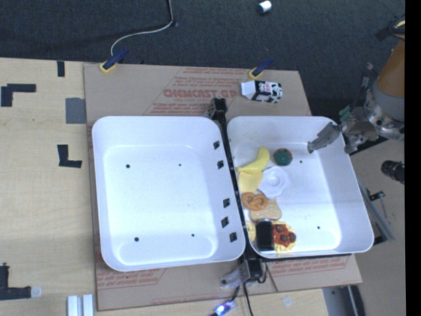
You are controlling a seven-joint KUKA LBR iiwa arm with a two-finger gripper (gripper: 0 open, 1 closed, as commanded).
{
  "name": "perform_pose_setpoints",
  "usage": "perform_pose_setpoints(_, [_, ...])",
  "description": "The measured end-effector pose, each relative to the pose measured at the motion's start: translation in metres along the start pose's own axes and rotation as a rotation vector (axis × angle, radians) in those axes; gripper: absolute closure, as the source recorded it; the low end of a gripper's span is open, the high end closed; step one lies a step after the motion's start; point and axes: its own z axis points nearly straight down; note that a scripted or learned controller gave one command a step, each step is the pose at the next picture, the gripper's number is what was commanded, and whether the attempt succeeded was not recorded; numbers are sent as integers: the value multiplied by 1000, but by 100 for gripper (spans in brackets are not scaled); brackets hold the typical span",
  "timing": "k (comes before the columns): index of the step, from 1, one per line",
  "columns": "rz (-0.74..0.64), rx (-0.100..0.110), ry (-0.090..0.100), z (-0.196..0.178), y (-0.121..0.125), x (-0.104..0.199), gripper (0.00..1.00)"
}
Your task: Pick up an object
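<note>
The arm is cut off at the right edge; the claw (pixel 323 139) hangs over the right bin (pixel 342 196), its grip state impossible to tell. Toys cluster by that bin's left wall: a yellow banana (pixel 253 165) with its long axis slanting up-right, a green ball (pixel 282 156) just beside it.

Pincer (pixel 323 139) over right bin (pixel 329 196) rim; banana (pixel 253 166), green ball (pixel 283 156) inside
</note>
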Motion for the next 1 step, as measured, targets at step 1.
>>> perform_pose_setpoints(1, [-3,1,0,159,30,6,0])
